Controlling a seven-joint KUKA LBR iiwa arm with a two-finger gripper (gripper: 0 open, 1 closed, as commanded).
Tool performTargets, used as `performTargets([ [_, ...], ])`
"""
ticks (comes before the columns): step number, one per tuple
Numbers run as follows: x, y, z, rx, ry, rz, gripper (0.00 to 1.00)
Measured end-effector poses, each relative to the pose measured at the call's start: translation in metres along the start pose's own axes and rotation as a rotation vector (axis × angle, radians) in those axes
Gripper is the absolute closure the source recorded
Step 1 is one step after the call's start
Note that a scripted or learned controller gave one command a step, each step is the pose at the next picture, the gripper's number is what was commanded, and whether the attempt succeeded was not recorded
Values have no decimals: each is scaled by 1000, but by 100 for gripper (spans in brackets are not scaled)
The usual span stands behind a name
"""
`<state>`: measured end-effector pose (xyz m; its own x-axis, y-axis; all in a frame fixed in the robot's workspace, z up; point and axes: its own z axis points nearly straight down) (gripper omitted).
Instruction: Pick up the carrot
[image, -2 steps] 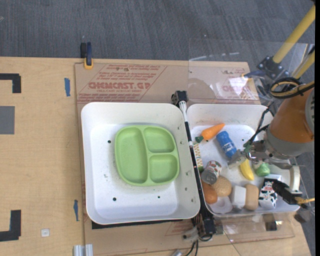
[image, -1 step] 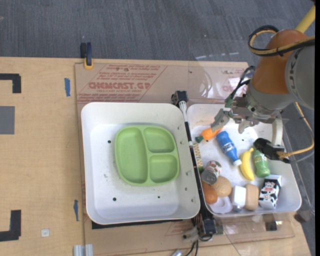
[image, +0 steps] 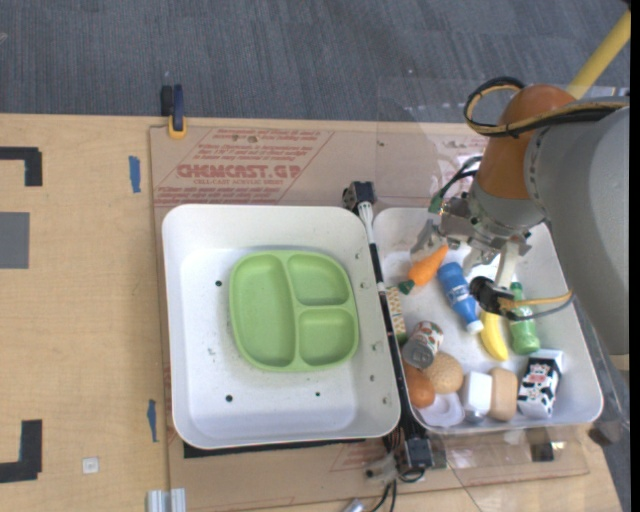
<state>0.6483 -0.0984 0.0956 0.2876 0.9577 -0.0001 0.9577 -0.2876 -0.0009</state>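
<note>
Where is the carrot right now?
The carrot lies in the right-hand bin, near its upper left corner, just left of the blue bottle and directly below the gripper.

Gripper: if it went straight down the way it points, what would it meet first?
Probably the carrot, lying just under the gripper in the right bin, beside the blue bottle. Depth is unclear from this slant.

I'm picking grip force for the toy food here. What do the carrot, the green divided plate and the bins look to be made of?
The carrot looks like smooth moulded plastic: even orange colour with a green tip, though it is too small to be sure. The green divided plate seems matte plastic, one uniform colour with soft rounded ridges. The bins look like thin white plastic with rounded corners.
</note>
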Motion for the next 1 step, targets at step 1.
performTargets([
  [1,1,0,-10,-1,-2,-5,100],
])
